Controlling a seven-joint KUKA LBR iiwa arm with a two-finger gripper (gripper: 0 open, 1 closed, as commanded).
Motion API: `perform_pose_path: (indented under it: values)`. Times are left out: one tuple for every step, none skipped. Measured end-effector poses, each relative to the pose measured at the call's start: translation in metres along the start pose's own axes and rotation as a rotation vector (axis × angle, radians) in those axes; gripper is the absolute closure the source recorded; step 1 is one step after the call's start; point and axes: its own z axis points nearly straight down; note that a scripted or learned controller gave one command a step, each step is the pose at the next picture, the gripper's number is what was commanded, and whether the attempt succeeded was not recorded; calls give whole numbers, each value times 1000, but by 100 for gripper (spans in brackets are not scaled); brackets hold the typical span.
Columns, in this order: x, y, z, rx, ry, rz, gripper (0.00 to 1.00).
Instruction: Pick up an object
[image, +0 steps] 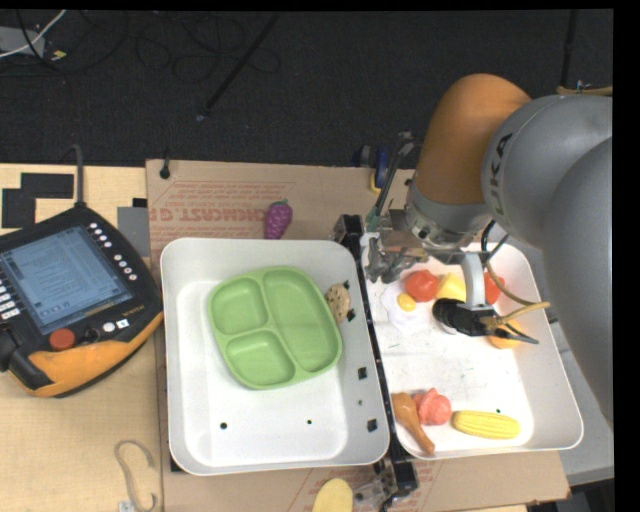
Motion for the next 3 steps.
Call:
perform_pose_path:
  values:
    - [39, 12, -23, -1, 0, 0, 100]
    - [26, 10, -4, 4, -3, 3, 100]
    - [30, 11, -5, 2, -2, 4, 100]
